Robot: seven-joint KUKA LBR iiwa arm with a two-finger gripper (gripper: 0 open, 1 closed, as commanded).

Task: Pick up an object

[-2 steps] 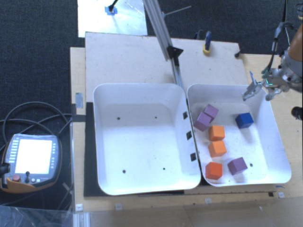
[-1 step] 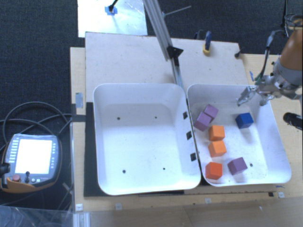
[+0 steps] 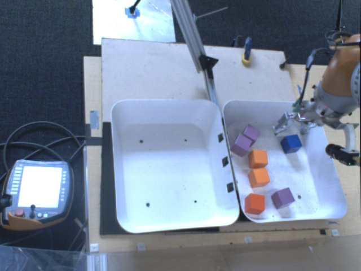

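The right bin (image 3: 327,205) holds several small cubes. A blue cube (image 3: 291,144) lies near its back right. Two purple cubes (image 3: 251,133) (image 3: 242,144) sit side by side at the back left. Three orange cubes (image 3: 258,158) (image 3: 259,177) (image 3: 255,203) run in a line toward the front. Another purple cube (image 3: 282,197) rests at the front. My gripper (image 3: 290,126) reaches in from the right, just beyond the blue cube and close above it. Whether it touches that cube is not clear from this angle.
The left bin (image 3: 127,168) stands beside the right one, their walls meeting in the middle. A slanted metal pole (image 3: 189,27) crosses the back of the bench. A teach pendant (image 3: 36,193) with its cable lies off the bench at the left.
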